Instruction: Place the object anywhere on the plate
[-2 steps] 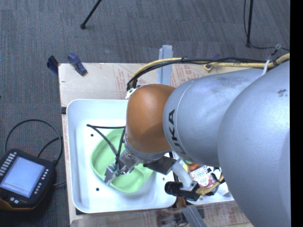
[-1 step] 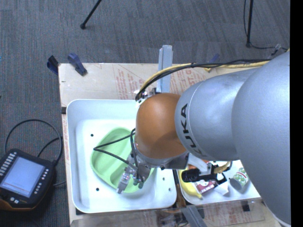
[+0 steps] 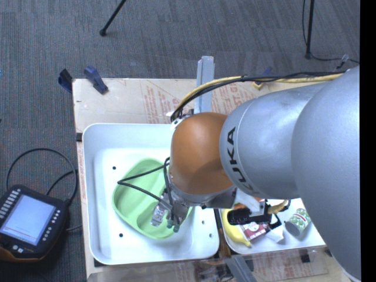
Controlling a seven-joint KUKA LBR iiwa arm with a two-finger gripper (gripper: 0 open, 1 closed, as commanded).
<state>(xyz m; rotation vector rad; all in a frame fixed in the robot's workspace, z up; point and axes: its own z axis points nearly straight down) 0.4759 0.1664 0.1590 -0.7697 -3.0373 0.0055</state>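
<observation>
A light green plate (image 3: 134, 200) lies in the left white bin (image 3: 100, 157). My gripper (image 3: 167, 218) hangs low over the plate's right-hand near edge, under the orange band of the wrist. The big grey arm covers the plate's right side. A small pale grey piece (image 3: 157, 215) shows at the gripper's tip, and I cannot tell whether it is a held thing or part of a finger.
The right bin (image 3: 311, 239) holds a yellow banana (image 3: 236, 234), a red and white packet (image 3: 257, 232) and a small green and white can (image 3: 298, 222), partly hidden by the arm. A tablet (image 3: 26, 223) lies on the floor at the left.
</observation>
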